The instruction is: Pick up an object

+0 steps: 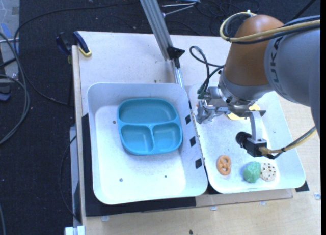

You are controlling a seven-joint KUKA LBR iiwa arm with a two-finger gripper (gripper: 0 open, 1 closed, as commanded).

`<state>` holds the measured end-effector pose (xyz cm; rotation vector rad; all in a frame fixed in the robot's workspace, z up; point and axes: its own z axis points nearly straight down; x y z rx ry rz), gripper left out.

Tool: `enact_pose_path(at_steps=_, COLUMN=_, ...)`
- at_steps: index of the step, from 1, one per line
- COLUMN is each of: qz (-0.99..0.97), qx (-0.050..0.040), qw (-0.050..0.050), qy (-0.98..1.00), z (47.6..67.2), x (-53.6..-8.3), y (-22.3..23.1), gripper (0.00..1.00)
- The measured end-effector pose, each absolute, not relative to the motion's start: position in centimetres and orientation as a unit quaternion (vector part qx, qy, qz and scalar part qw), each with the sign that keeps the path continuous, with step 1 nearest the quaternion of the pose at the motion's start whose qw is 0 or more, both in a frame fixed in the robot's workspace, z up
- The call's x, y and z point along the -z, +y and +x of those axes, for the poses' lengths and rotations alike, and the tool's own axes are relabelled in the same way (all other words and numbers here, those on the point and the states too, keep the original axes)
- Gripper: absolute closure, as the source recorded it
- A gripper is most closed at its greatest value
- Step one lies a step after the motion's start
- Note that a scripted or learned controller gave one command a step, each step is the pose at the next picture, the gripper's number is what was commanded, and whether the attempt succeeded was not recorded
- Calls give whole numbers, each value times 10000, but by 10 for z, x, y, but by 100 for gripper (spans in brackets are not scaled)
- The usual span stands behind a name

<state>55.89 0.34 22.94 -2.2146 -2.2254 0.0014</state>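
The surface (127,51) carries two shallow white bins side by side. The left bin (102,178) holds a blue divided tray (150,126), which lies flat near the middle and is probably too broad and low for a two-finger pinch. The right bin (285,142) holds the likelier targets, bunched at its 6 o'clock edge: a small orange pretzel (223,164), a green lump (251,172) and a pale spotted cookie (268,172). The lump and cookie touch or nearly touch, while the pretzel sits a little apart at their 9 o'clock, so the pretzel seems the easiest to take alone. The arm (285,66) reaches in from 3 o'clock, its orange band bent over the right bin so that the wrist points down into it. The gripper (206,113) hangs at the bin's 10 o'clock corner, near the wall shared with the left bin and well apart from the three small things. Whether it is spread or pressed together I cannot tell, as the wrist hides most of it; nothing shows between its tips. A black fitting (251,144) on a cable (290,145) hangs between the wrist and the food. Judging from this, the pick is not yet made, and the gripper would need to travel toward 5 o'clock to reach anything.
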Motion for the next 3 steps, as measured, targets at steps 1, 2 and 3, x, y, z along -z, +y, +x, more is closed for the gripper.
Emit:
enact_pose_path(at_steps=1, qz=-7057, qx=-4, qw=5, qy=-7085, z=550, x=-224, y=46, gripper=100)
enact_pose_path(at_steps=2, qz=-7045, qx=-3, qw=10, qy=-7097, z=540, x=-216, y=100, gripper=100)
enact_pose_path(at_steps=3, qz=-7066, qx=-3, qw=3, qy=-7076, z=541, x=-216, y=97, gripper=0)
